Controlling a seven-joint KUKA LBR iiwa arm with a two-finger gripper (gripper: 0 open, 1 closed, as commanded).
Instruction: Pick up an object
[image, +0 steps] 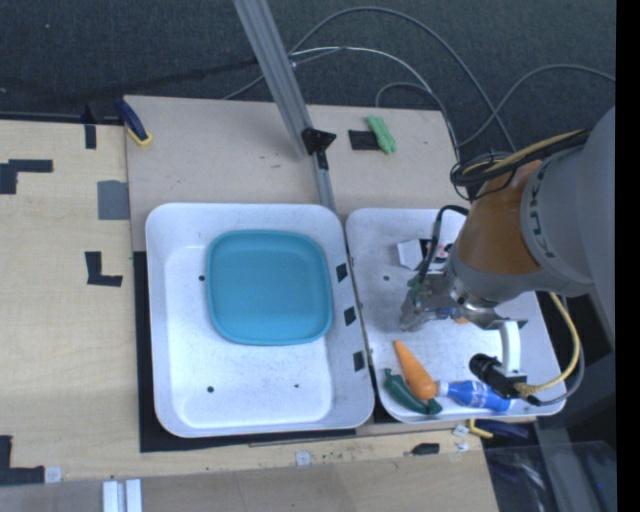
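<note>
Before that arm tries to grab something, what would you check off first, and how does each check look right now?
1. Something to pick lies in the right white bin: ok; an orange carrot-shaped toy and a blue tube-shaped object sit near its front edge.
2. Two-finger gripper is over the right bin: ok.
3. Gripper is above a target: not ok; it sits back from the carrot, over bare bin floor.
4. Nothing is between the fingers already: cannot tell.
5. Carrot is free of neighbours: not ok; a green piece lies against it.
6. Square teal plate in the left white bin is out of the way: ok.
</note>
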